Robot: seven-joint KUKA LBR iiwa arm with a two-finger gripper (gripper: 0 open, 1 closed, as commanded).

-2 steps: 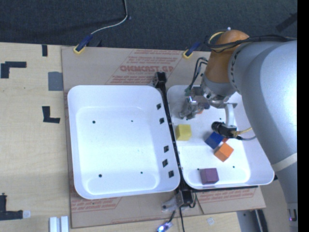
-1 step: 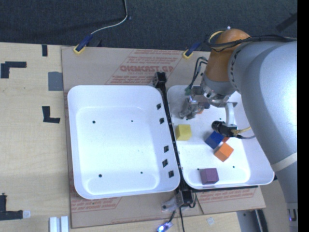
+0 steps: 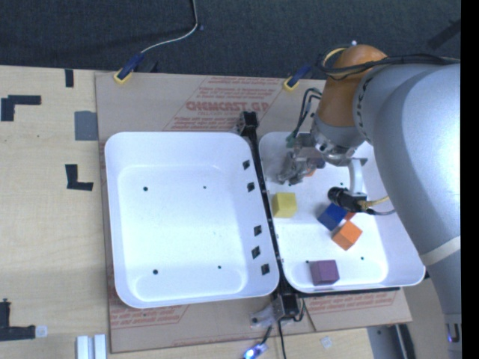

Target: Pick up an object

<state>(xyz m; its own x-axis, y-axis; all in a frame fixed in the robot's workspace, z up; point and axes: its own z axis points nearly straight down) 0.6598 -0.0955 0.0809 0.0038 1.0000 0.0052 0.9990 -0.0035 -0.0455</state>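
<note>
Operator: Position of the gripper (image 3: 290, 172)?

Manual: You will find it over the right bin (image 3: 408, 279), in the far corner next to the divider between the two bins. It hangs from the grey arm (image 3: 408, 126), which enters from the right, with the orange band (image 3: 343, 88) above the wrist. From this slanted view you cannot tell whether the gripper is spread or closed. Its tip is a dark, blurred shape.

Operator: Where are the objects to pick?

Manual: All four lie in the right bin.
1. The yellow block (image 3: 284, 205) sits near the divider, just on the near side of the gripper tip. Whether the two touch cannot be told.
2. The blue block (image 3: 331, 217) lies towards the middle of the bin, well to the right of the yellow one.
3. The orange block (image 3: 346, 234) rests against the blue block's near right corner.
4. The purple block (image 3: 323, 272) stands alone close to the near rim.

Operator: And the surroundings?

Manual: You will see the left bin (image 3: 112, 148) beside the right one, sharing the black divider strip. Both bins rest on a cardboard sheet (image 3: 217, 107), held at its far edge by two blue-and-yellow clamps (image 3: 129, 67).
</note>
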